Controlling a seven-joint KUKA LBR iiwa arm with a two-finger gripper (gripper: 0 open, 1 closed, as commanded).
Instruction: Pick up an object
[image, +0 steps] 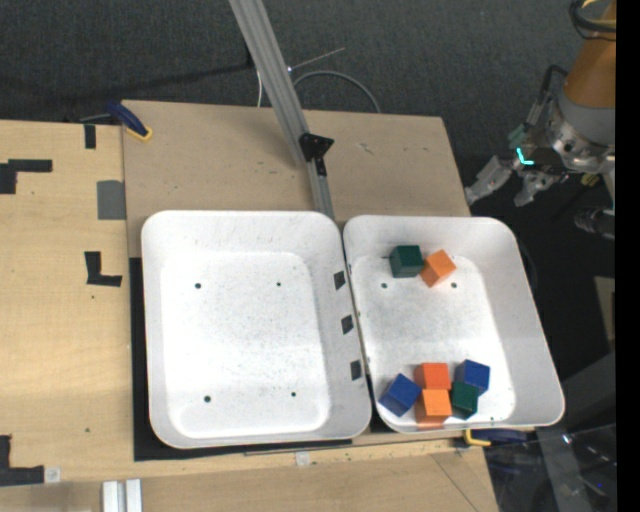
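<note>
The right bin (500, 300) holds several small blocks. Near its far edge a dark green block (405, 260) sits touching an orange block (438, 267). At the near edge lies a cluster: a blue block (400, 393), two orange blocks (433, 375) (435, 403), a second blue block (474, 376) and a green block (464, 399). My gripper (508, 184) hangs outside the bin, beyond its far right corner, above the bench edge. It is open, and nothing sits between its fingers.
The left bin (160, 300) lies beside the right one, their rims meeting in the middle. A slanted metal pole (285, 90) crosses the bench behind the bins. A blue and yellow clamp (130, 120) rests at the far left.
</note>
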